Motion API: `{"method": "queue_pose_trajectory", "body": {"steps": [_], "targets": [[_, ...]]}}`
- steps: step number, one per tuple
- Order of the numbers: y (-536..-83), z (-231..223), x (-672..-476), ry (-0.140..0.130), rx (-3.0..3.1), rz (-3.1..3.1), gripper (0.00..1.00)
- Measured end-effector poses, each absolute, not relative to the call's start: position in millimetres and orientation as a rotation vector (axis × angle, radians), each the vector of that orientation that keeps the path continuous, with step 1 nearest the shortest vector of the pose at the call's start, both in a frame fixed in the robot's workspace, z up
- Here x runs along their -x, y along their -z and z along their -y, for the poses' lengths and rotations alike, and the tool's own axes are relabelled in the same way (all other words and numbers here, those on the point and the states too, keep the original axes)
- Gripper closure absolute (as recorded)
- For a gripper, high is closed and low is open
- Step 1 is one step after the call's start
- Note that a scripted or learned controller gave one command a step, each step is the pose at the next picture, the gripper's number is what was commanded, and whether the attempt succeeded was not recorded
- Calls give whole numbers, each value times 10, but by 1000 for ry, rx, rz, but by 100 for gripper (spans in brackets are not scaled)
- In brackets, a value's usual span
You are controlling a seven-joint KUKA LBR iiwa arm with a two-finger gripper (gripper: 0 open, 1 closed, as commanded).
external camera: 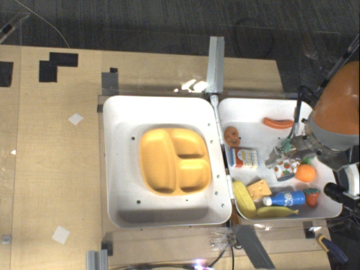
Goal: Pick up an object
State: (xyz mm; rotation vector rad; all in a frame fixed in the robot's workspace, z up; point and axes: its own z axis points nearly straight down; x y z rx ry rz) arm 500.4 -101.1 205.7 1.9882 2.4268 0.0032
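Observation:
The right bin [247,110] holds the loose objects. A red sausage [277,122] lies at its back and a brown round toy [230,135] sits near the left wall. A small red and blue box [244,157] lies in the middle. My gripper [279,154] hangs low just right of that box, over a printed carton [286,169] that it partly hides. An orange [305,174] sits right beside the carton. Along the front lie a corn cob [242,196], a cheese wedge [259,188], a blue bottle [287,198], a banana [275,211] and a strawberry [313,196].
The left bin [121,151] carries a yellow compartment tray [173,160]. A metal divider post [215,66] stands between the bins at the back. The orange-banded arm [337,106] covers the right bin's right side. Wooden bench top [50,167] spreads to the left.

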Motion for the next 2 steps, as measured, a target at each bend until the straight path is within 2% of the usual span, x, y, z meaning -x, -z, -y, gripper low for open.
{"method": "queue_pose_trajectory", "body": {"steps": [1,2], "targets": [[-2307,1154,-4888,-5,-1738,-2608,100],[-2449,855,-4887,-6,-2182,-2255,100]]}}
